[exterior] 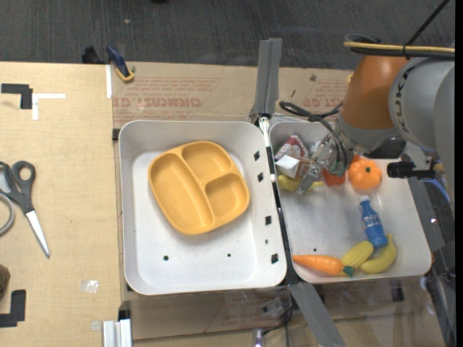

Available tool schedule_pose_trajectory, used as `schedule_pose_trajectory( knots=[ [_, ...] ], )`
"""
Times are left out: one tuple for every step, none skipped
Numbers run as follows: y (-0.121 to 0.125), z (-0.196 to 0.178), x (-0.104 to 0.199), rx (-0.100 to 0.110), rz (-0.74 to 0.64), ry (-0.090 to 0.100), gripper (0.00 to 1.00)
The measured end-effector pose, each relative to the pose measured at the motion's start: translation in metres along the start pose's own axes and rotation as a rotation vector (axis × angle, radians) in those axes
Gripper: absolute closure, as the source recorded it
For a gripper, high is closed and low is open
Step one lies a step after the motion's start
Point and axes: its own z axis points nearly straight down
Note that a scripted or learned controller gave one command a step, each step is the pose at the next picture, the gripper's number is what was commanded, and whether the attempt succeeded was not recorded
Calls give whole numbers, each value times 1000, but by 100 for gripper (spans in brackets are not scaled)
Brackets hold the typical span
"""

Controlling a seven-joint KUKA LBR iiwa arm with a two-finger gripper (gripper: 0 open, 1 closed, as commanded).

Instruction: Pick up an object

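From my station I see the grey arm with its orange band point(372, 85) reaching in from the right, its two-finger gripper point(312, 172) lowered into the far left part of the right white bin point(405, 237). The fingertips are buried in a cluster of objects there, and I cannot tell how wide they stand or whether anything sits between them.

Right at the claw lie a small white-and-red crumpled packet point(291, 156) on its left side and a small red object point(334, 174) just to its right, with a yellow piece point(289, 184) peeking out below the packet. A round orange toy fruit with a green stem point(364, 174) sits just beyond the red object, close to the claw.

Further toward the near edge, well apart from the claw, I see a small blue plastic bottle point(372, 224), a yellow toy banana point(383, 257), a yellow corn-like piece point(357, 254) and an orange toy carrot point(318, 264).

The left white bin point(137, 266) holds a yellow three-compartment plastic plate point(199, 186). Grey-handled scissors point(25, 201) lie on the wooden bench point(58, 143) to the left.
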Motion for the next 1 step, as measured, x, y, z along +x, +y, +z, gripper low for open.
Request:
schedule_pose_trajectory(
  knots=[
    [-33, -1, 37, -2, 20, -7, 0]
  ],
)
